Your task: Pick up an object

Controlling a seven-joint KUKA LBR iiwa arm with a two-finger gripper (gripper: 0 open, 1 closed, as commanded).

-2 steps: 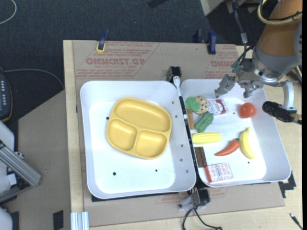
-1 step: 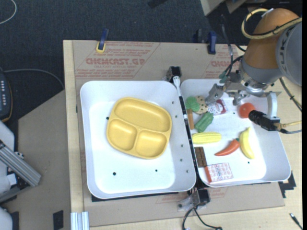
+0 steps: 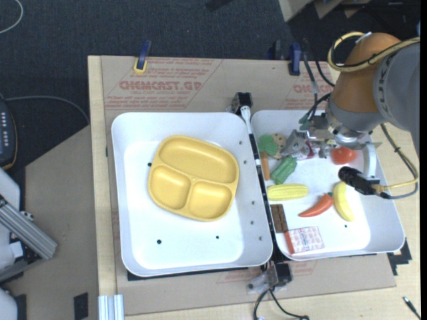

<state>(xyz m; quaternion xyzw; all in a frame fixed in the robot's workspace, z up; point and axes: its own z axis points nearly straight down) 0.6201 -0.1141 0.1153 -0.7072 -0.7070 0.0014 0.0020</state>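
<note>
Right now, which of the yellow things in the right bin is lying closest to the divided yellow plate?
The corn cob, lying crosswise near the right bin's left wall. The banana sits farther right, beyond the red chili pepper.

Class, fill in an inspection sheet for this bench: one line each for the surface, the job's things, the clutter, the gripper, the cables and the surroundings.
Surface: brown board bearing the left bin and right bin, side by side.
Job's things: in the right bin, corn cob, green vegetable, red chili, yellow banana-like piece, red round piece, brown bar, red-and-white packet.
Clutter: yellow divided plate in the left bin.
Gripper: gripper low over the right bin's far side; finger state unclear.
Cables: yellow-and-black cable at the right bin's edge.
Surroundings: dark carpet.
</note>
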